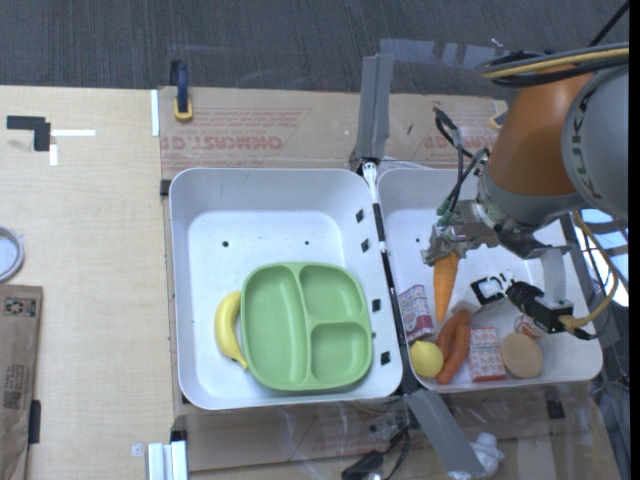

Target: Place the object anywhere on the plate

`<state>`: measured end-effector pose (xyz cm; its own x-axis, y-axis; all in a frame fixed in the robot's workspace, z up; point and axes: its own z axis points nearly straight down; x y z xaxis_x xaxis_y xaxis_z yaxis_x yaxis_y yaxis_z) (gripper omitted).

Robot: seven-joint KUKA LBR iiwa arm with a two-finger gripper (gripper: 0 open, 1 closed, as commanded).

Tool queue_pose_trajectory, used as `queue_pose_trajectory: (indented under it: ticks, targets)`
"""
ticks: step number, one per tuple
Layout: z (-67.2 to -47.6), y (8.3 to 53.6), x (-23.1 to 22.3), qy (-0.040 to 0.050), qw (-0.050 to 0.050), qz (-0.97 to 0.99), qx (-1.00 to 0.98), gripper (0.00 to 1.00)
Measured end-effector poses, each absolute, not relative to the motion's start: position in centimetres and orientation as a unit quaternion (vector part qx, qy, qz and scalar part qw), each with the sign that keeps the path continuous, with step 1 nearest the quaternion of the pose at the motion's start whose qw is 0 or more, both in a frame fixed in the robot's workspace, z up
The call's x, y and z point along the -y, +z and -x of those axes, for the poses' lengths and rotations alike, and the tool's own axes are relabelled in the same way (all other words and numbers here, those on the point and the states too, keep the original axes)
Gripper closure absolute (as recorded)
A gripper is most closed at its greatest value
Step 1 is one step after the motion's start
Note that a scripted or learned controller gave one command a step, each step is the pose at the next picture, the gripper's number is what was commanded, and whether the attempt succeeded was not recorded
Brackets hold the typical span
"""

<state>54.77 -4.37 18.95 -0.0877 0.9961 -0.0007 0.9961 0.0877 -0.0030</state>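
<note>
Carrot [443, 282], smooth tapered orange cone, in hand [441, 252]

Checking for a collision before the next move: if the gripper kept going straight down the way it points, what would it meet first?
The gripper points down into the right bin, and a carrot hangs at its tip. Straight below lies a sausage, probably met first, though depth is unclear.

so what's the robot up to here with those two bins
The arm's gripper is over the right bin with a carrot hanging from its fingers, tip down, above the other toy food. The green plate sits in the left bin, a banana lying against its left edge. Nothing is on the plate yet.
</note>
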Motion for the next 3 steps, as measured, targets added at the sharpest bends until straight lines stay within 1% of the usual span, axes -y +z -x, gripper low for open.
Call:
queue_pose_trajectory:
  ticks: [1,2,3]
  targets:
    - [-54.6,18.9,-4.4,0.0021,0.001,0.652,0.759,1.0]
    - [-52.7,16.9,-10.0,0.0028,0.002,0.627,0.779,1.0]
    - [-52.7,16.9,-10.0,0.0026,0.001,0.627,0.779,0.0]
